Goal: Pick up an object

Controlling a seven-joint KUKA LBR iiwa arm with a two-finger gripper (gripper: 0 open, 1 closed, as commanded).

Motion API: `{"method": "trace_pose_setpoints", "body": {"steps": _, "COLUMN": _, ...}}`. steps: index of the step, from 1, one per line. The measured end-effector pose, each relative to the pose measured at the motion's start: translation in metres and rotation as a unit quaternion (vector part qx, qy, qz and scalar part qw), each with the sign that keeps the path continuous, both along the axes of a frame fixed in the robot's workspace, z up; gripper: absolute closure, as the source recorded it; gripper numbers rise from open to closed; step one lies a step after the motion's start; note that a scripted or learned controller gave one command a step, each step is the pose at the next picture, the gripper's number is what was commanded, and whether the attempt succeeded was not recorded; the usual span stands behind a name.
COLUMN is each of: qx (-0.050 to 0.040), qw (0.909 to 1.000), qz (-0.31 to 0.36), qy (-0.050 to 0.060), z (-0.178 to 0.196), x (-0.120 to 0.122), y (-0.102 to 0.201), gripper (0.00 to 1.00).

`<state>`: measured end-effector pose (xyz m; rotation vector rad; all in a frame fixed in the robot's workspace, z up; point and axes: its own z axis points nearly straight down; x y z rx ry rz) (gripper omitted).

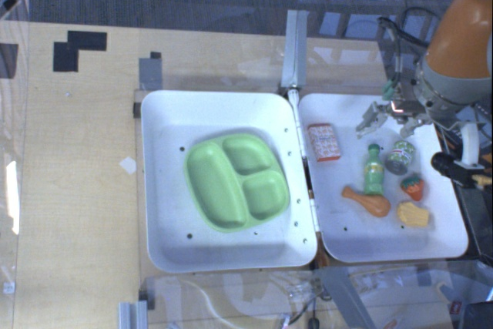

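The right bin [439, 243] holds a red and white packet [324, 142], a green bottle [373, 169], a grey can [400, 156], a small red and green fruit [414, 185], a brown drumstick [367, 201] and a yellow block [413, 215]. My gripper [387, 122] hangs over the back of this bin, just above the bottle and the can. It is open, with nothing between its fingers [370, 118], which are spread.
The left bin [166, 127] holds a green divided plate [237, 181]. A metal divider [294, 58] runs between the bins at the back. The arm's orange band [461, 27] stands over the right bin's far right corner. Cables lie behind.
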<state>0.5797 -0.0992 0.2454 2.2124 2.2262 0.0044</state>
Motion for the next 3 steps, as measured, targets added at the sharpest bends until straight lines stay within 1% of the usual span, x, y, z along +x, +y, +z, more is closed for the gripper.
{"method": "trace_pose_setpoints", "body": {"steps": 1, "qx": -0.0003, "qw": 0.9999, "qz": -0.015, "qy": -0.001, "z": -0.153, "x": -0.011, "y": -0.032, "gripper": 0.0}}
{"method": "trace_pose_setpoints", "body": {"steps": 2, "qx": -0.0003, "qw": 0.9999, "qz": -0.015, "qy": -0.004, "z": -0.142, "x": -0.009, "y": -0.031, "gripper": 1.0}}
{"method": "trace_pose_setpoints", "body": {"steps": 3, "qx": 0.0005, "qw": 0.9986, "qz": -0.053, "qy": -0.001, "z": -0.06, "x": -0.01, "y": 0.056, "gripper": 1.0}}
